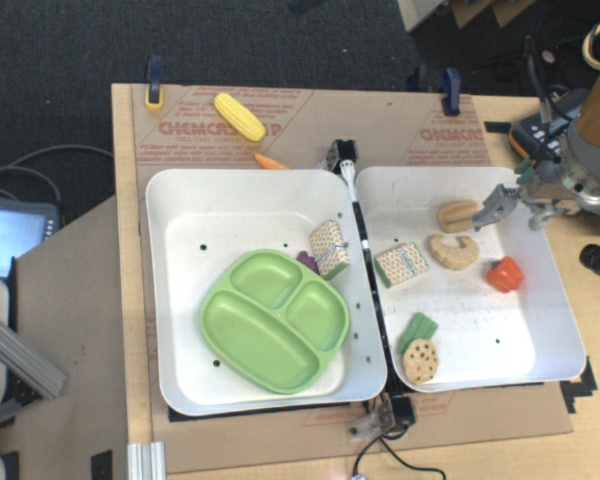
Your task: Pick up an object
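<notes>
The right bin (540, 363) holds a tan bread loaf (458, 214), a tan bitten roll (453, 251), a red pepper-like toy (504, 274), a checkered packet (401, 264), a green piece (418, 326) and a spotted cookie (419, 360). My gripper (517, 211) hangs over this bin's far right corner, just right of the bread loaf. Its two grey fingers (496, 208) stand apart, open, with nothing between them. The arm comes in from the right edge.
The left bin (170, 268) carries a green divided plate (273, 318), a patterned box (328, 246) and a small purple item (307, 261). A yellow corn cob (239, 116) and an orange carrot (270, 162) lie on the board behind the bins. Blue clamps (450, 90) grip the board's far edge.
</notes>
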Action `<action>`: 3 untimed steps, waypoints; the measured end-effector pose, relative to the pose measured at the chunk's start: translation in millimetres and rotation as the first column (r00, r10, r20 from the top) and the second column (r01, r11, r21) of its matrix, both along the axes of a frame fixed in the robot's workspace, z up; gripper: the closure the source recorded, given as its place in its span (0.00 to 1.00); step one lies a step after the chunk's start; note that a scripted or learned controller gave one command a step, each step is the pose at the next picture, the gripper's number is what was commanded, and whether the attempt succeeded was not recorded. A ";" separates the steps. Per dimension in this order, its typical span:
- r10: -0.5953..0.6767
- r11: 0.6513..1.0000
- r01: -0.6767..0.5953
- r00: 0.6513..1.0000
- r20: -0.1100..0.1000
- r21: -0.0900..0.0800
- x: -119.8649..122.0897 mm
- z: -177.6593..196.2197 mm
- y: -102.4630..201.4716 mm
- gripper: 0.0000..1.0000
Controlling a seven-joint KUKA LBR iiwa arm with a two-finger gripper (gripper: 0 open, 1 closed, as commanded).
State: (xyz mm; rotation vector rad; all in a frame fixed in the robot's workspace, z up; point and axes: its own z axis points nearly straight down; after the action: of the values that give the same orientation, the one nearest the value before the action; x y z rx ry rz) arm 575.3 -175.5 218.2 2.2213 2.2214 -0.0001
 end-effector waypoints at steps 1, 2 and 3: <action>-0.002 1.000 0.002 1.000 0.000 -0.003 -46.8 -117.7 -19.8 0.00; 0.014 1.000 -0.014 1.000 0.019 0.001 4.1 20.0 92.1 0.00; 0.002 1.000 -0.002 1.000 0.004 -0.001 -0.2 21.4 84.4 1.00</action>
State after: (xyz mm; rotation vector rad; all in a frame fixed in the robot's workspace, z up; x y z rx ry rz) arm 575.1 -91.1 239.6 2.2167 2.2207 0.0037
